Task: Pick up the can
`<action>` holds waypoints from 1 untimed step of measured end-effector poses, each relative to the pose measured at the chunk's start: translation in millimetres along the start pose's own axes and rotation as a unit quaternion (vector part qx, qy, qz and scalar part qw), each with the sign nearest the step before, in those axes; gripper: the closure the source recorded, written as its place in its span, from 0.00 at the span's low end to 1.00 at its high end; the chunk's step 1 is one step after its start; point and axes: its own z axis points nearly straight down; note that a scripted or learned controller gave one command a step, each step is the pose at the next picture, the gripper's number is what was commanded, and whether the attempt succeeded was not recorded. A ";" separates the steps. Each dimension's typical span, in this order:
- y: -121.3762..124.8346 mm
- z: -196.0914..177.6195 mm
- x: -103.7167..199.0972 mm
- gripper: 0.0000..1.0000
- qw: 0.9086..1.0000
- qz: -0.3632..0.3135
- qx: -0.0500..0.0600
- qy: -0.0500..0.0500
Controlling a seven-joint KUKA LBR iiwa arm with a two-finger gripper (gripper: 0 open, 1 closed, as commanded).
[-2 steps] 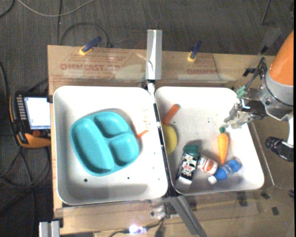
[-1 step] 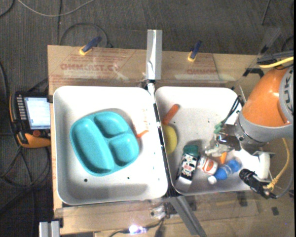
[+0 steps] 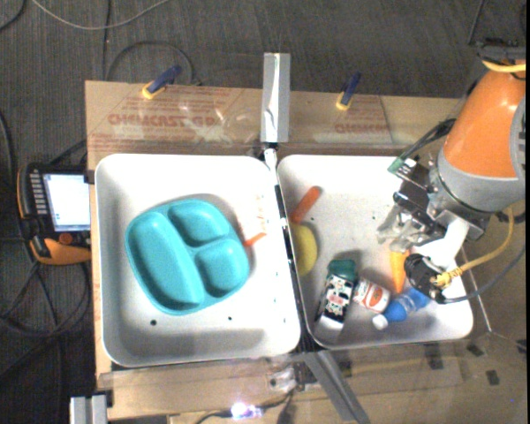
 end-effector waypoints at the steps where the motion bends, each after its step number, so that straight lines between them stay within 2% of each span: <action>1: -10.1 59.4 12.8 1.00 1.000 0.022 0.002 0.000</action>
